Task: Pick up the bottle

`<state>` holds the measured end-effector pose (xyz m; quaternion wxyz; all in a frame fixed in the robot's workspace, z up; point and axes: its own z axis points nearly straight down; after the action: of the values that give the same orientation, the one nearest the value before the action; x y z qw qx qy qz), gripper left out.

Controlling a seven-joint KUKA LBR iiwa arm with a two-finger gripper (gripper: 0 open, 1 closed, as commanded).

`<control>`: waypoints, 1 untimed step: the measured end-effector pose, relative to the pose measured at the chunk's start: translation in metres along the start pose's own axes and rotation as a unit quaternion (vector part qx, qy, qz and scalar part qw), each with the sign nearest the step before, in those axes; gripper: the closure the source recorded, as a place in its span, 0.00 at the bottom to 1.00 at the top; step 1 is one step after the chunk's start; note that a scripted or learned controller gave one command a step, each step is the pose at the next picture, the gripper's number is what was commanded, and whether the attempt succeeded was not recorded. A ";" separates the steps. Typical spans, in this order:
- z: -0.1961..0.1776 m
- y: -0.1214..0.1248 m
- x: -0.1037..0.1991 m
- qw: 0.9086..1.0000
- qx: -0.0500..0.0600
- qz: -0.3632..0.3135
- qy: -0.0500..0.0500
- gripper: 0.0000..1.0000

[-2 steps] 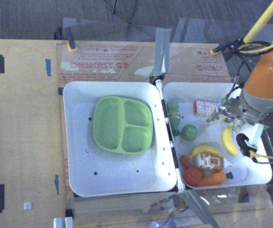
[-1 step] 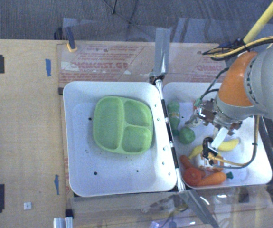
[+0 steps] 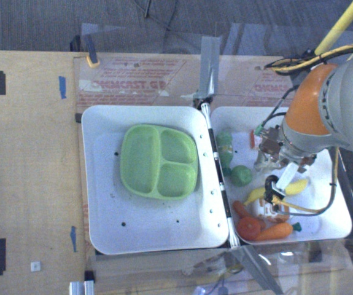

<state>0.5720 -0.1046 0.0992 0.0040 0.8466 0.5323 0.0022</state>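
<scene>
Bottle, pale green, lies lengthwise along the left wall of the right bin, just left of the gripper, whose opening I cannot tell.

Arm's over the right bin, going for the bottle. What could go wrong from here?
1. The bottle lies close along the left wall of the right bin, so the gripper may strike the wall or fail to straddle it.
2. A round green fruit sits right beside the bottle and could be knocked or grabbed instead.
3. The gripper hangs to the bottle's right, nearer the banana; a descent here would probably miss.
</scene>
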 end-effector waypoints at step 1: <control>-0.121 0.025 0.063 0.990 0.005 0.139 -0.001 1.00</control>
<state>0.6206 -0.0584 0.2204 0.0002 0.9124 0.4092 -0.0006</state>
